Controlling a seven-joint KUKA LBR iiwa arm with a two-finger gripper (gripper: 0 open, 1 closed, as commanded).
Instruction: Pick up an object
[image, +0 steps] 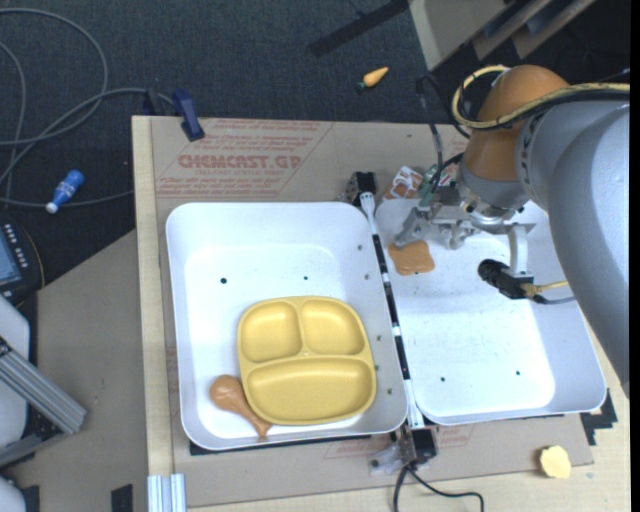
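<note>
A flat brown piece that looks like a cookie (412, 259) lies in the far left corner of the right bin (490, 370). My gripper (428, 232) hangs right over its far edge, below the orange wrist band; whether it touches the piece is unclear. In the left bin (200, 260) sits a yellow divided plate (305, 358), with an orange drumstick-shaped toy (238, 398) tucked against its near left side.
A small printed packet (405, 182) lies on the cardboard just beyond the right bin. A blue clip (187, 115) sits at the board's far left corner and a yellow chunk (553, 461) at its near right. The grey arm covers the right bin's far right.
</note>
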